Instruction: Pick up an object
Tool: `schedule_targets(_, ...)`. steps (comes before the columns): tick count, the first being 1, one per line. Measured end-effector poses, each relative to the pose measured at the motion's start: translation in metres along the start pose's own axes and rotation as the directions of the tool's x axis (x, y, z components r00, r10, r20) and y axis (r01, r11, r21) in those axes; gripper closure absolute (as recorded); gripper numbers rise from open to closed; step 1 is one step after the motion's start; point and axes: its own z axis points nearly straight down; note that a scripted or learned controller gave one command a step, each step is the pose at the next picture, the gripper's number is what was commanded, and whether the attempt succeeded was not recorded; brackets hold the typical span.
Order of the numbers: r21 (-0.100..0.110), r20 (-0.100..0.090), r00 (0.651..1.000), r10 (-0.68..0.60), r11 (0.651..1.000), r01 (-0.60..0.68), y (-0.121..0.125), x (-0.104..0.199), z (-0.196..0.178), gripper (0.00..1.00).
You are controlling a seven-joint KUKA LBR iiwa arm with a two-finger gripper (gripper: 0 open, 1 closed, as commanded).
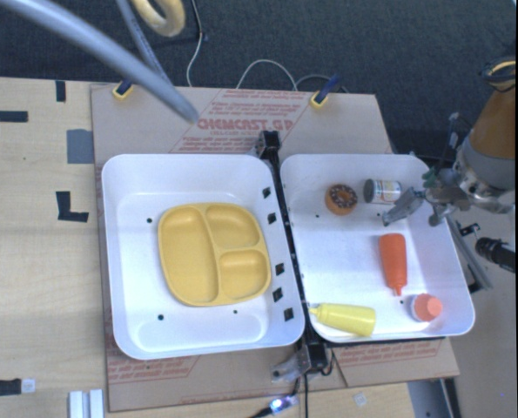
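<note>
White bins [119, 190] hold tray [213, 252], orange bottle [393, 262]

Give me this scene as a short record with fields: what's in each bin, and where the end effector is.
left bin: yellow tray with three compartments
right bin: donut, can, orange bottle, yellow bottle, small orange piece
end effector: over the right bin's far right side, beside the can, above the orange bottle
held: nothing seen between its fingers
</note>
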Motion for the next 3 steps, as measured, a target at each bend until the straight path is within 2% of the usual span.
schedule_targets(1,-0.013,0.003,1.000,-0.004,1.000,0.004,0.003,0.000,-0.008,0.00)
schedule_targets(2,-0.008,0.002,1.000,-0.004,1.000,0.004,0.002,0.011,0.044,0.00)
schedule_targets(3,-0.013,0.005,1.000,-0.004,1.000,0.005,0.002,0.012,0.097,0.00)
